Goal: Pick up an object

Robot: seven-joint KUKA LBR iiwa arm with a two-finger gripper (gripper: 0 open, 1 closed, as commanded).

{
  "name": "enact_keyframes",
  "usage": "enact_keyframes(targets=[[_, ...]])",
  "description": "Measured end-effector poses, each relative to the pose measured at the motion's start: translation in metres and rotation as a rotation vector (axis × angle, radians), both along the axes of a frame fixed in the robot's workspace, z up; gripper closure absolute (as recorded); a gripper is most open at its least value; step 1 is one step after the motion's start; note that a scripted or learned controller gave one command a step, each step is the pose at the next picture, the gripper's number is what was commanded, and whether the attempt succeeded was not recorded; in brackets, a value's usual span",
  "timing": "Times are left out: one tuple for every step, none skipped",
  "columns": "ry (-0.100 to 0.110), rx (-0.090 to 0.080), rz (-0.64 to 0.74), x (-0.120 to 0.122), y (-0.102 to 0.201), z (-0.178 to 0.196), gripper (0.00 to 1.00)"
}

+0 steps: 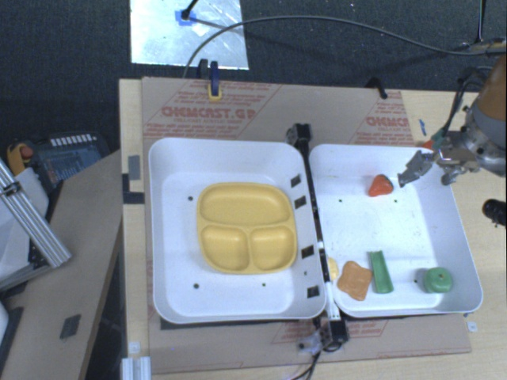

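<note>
Orange piece sits near the right bin's far edge, just left of the tool, whose fingers look spread, nothing between them.

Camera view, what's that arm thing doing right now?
Gripper over right bin, jaws open, holding nothing. Nearest: orange piece, just left of it. Nothing blocking.

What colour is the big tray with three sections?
The tray is pale yellow, sitting in the left bin in the camera view.
</note>
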State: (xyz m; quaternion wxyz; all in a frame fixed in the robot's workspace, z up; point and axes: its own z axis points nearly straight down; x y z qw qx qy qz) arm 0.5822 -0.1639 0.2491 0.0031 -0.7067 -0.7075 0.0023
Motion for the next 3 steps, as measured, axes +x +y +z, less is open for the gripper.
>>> enact_keyframes(targets=[[-0.009,-0.002,0.002,0.002,0.000,0.005,0.00],[-0.005,-0.001,0.000,0.011,-0.003,-0.049,0.00],[-0.006,-0.001,0.000,0.011,-0.007,-0.092,0.00]])
